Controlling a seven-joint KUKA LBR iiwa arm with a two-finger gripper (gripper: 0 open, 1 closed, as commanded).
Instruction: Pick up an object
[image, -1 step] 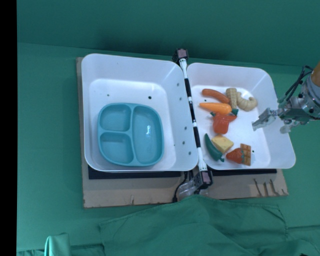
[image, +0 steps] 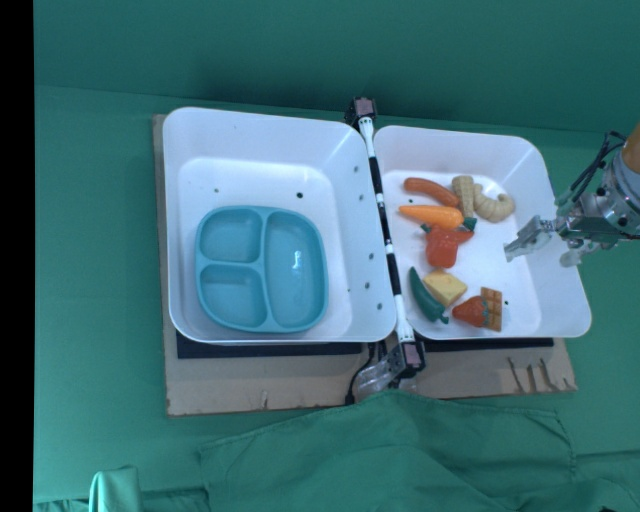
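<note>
The right bin (image: 535, 160) holds several toy foods. A red sausage (image: 430, 188), an orange carrot (image: 432, 214) and a beige knobbly piece (image: 485, 200) lie toward the far side. A red pepper (image: 443, 247) sits in the middle. A yellow wedge (image: 446, 287), a green pod (image: 424, 297) and a red-and-orange waffle piece (image: 481, 310) lie near the front. My gripper (image: 546, 247) hovers over the bin's right side, open, with nothing between its fingers. It is to the right of all the food, apart from it.
The left bin (image: 200, 135) holds a blue divided plate (image: 262, 268). A black-and-white hinge bar (image: 385, 230) runs between the bins. Green cloth (image: 400, 450) is bunched at the front edge, over the cardboard base (image: 250, 385).
</note>
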